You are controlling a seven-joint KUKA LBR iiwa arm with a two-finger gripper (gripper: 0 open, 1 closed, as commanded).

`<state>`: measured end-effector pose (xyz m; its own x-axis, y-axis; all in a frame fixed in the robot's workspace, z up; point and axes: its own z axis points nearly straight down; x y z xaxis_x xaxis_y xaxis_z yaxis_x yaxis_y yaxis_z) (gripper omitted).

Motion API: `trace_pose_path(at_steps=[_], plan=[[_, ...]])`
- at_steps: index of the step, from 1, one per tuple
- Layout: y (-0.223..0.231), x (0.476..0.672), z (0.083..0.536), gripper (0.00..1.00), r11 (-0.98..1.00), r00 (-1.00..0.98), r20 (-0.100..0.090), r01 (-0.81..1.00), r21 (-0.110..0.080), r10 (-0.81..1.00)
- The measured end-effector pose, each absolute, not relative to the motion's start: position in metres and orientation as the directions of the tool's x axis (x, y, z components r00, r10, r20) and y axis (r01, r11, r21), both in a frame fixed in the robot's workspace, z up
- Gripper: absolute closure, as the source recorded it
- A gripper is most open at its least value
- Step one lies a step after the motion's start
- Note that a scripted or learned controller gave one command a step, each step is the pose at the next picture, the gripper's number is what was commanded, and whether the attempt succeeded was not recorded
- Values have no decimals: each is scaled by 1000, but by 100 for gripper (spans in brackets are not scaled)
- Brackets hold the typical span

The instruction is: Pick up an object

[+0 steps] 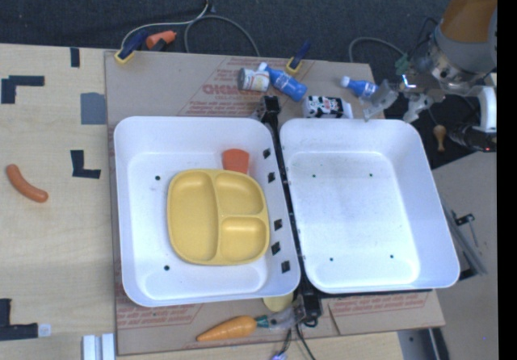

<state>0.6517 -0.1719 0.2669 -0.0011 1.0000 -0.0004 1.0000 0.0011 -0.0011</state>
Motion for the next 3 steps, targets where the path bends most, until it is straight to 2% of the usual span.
trace_pose_path(at_steps=[1, 2, 3], plan=[[-120, 600, 177, 0, 3, -3, 4, 1000, -14, 1000], [-42, 611, 184, 0, 9, -9, 2, 1000, 0, 1000], [-13, 627, 184, 0, 5, -5, 1, 1000, -1, 1000]])
